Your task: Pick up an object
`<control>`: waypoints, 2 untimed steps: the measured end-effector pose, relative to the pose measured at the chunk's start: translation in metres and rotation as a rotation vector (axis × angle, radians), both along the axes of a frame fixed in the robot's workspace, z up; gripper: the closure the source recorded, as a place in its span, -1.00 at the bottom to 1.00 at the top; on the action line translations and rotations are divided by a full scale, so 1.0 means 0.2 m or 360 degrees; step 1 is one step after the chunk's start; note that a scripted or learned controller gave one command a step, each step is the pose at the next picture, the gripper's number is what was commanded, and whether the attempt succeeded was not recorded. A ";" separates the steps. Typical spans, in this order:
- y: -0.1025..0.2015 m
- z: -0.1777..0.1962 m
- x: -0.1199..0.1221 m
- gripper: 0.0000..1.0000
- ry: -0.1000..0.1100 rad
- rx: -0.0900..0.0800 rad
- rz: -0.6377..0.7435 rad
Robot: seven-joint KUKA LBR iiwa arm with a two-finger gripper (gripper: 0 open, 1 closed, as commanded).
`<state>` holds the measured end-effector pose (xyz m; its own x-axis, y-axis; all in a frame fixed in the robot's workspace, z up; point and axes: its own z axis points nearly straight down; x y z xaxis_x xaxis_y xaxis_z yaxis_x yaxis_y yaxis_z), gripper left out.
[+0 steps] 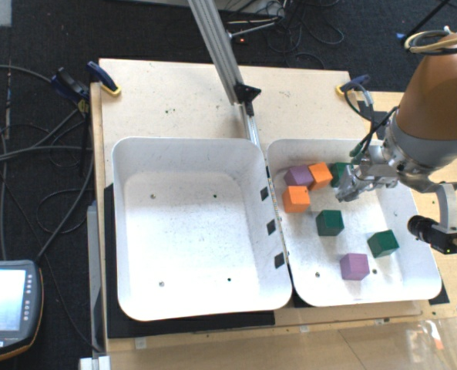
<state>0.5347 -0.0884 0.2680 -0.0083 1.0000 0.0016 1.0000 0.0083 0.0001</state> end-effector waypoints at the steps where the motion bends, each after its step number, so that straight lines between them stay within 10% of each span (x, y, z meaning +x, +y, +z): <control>1: 0.30 -0.08 0.05 1.00 0.0004 0.0000 0.0000; 2: 0.59 -0.07 0.12 1.00 -0.0003 0.0000 0.0001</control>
